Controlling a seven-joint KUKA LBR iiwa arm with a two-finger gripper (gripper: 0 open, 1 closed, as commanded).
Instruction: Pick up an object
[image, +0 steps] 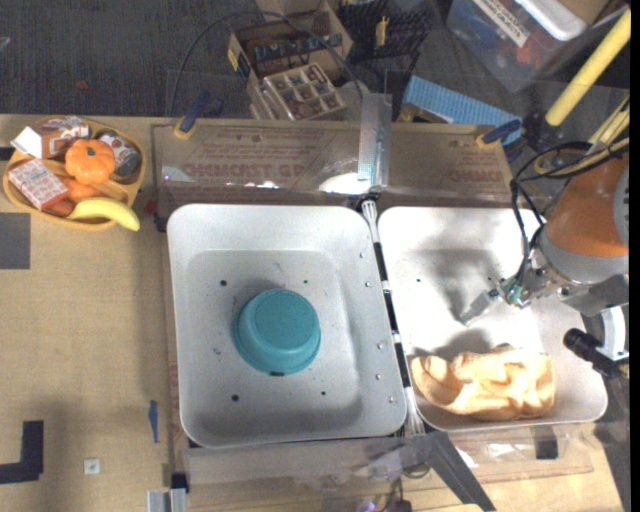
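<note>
An upturned teal bowl (278, 330) sits in the middle of the left bin (200, 240). A crumpled orange-yellow cloth (487, 382) lies along the near side of the right bin (430, 240). My gripper (472, 309) hangs over the middle of the right bin, just above and a little left of the cloth's far edge, apart from it. It looks shut, tapering to one grey tip with nothing between its fingers. The grey arm with its orange band (590, 225) comes in from the right.
A yellow bowl (70, 180) of toy food with a banana stands on the bench at far left. Cardboard walls (270, 160) stand behind both bins. A metal divider (383, 290) separates the bins. Crates and clutter lie beyond the bench.
</note>
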